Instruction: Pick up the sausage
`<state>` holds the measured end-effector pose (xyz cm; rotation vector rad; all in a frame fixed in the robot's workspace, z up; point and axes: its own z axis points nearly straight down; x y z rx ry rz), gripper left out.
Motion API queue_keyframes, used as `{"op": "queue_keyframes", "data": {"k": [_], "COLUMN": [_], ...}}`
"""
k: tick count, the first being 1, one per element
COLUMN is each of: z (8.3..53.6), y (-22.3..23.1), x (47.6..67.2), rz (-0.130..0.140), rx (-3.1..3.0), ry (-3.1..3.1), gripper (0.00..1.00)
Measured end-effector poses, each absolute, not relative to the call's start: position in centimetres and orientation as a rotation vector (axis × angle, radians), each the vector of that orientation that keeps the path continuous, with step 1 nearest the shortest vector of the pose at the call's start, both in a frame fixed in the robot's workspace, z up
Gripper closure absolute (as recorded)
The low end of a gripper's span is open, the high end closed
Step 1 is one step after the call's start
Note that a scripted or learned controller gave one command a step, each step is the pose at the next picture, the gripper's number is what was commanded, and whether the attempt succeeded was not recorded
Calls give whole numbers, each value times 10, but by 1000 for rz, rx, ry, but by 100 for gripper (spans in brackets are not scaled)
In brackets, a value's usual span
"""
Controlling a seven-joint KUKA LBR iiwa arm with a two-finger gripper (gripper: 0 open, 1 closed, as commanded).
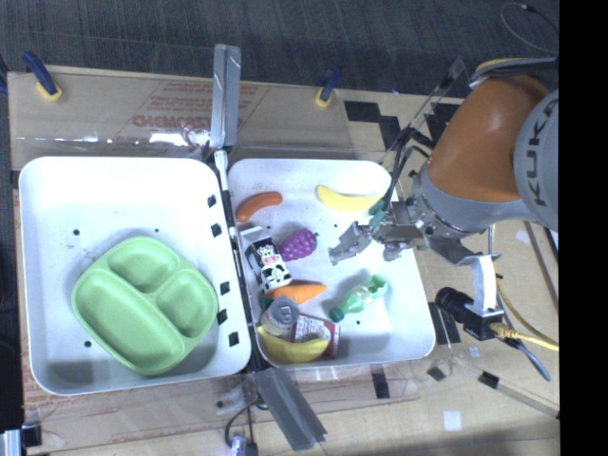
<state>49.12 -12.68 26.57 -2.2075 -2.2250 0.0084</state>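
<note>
Orange-brown and smooth, the sausage [258, 204] lies in the right bin [404, 335], in its upper left corner, close to the wall that divides the two bins. It looks like a small plastic toy, so I judge it light and stiff, with a glossy skin that may slip between hard fingers. It is long and rounded and lies a little tilted, so the best hold is probably across its short width, at the middle, with one finger on each long side. The wall beside it leaves little room for the finger on that side, and this could make the try fail.

The pincer [344, 246] hangs over the middle of the right bin, well apart from the sausage and to its right. Its fingers look a little spread and nothing sits between them.

In the same bin there are also a banana [344, 199] near the upper edge, a purple bunch of grapes [298, 244], a small black and white carton [270, 263], a carrot [297, 293], a green bottle [359, 297], and a can [282, 316] beside a yellow bowl [294, 348] at the lower edge. The left bin [47, 188] holds a green divided plate [144, 302], and its compartments carry nothing.
</note>
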Motion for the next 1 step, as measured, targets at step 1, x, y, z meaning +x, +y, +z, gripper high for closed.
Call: {"op": "queue_keyframes", "data": {"k": [1], "z": [204], "y": [-81], "x": [559], "rz": [12], "rx": [-2252], "ry": [-2181], "gripper": [0]}}
